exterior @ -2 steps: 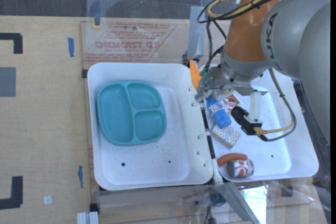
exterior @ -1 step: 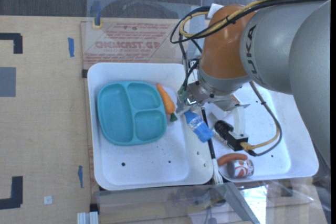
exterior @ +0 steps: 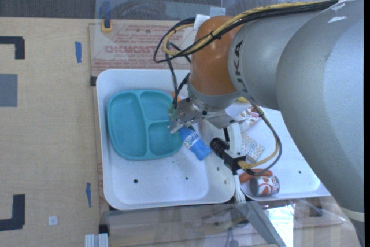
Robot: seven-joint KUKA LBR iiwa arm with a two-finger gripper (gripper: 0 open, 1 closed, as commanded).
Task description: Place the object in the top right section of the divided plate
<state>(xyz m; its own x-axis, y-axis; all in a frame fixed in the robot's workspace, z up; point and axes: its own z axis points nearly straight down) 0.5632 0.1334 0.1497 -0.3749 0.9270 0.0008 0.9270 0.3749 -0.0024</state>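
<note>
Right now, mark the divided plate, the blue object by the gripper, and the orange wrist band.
divided plate (exterior: 130,124): camera view, floor of its large left compartment.
blue object (exterior: 196,146): camera view, middle of its body, beside the plate's right rim.
orange wrist band (exterior: 211,61): camera view, centre of its curved surface.

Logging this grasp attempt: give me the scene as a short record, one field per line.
bins: two shallow white bins side by side on the bench
plate: teal divided plate lying flat in the left bin
arm: grey arm with orange band, reaching in from the right
gripper: gripper at the plate's right edge
blue object: small blue object just off the plate's right rim, below the gripper; whether it is gripped is unclear
right bin: orange and white object near the front
</note>
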